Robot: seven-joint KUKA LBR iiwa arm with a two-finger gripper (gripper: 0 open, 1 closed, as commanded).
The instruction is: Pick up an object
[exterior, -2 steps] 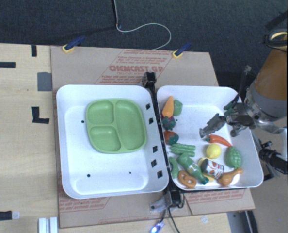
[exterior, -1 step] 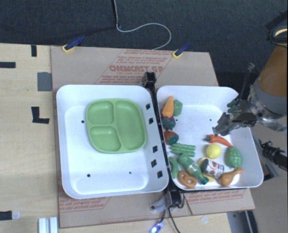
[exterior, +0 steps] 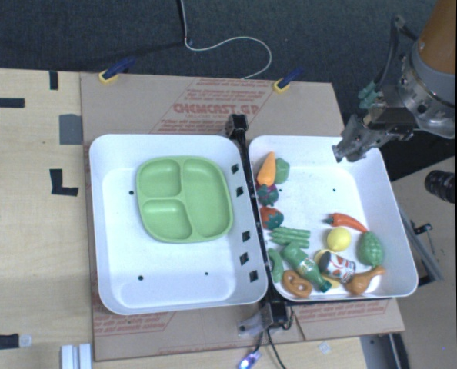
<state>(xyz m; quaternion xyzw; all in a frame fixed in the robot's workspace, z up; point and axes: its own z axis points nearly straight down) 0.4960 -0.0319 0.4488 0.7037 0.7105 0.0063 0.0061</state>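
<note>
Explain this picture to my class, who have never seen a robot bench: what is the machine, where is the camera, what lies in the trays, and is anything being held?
The camera sits above the bench, looking down at a slant. The machine at the right is a robot arm, grey with an orange band; its gripper, a two-fingered hand, hangs over the top right corner of the right bin. Nothing shows between its fingers. Two shallow white bins stand side by side on a cardboard sheet. The left bin holds a green divided plate. The right bin holds toy food along its left and lower sides, including a carrot, a red chilli, a yellow lemon and a drumstick.
</note>
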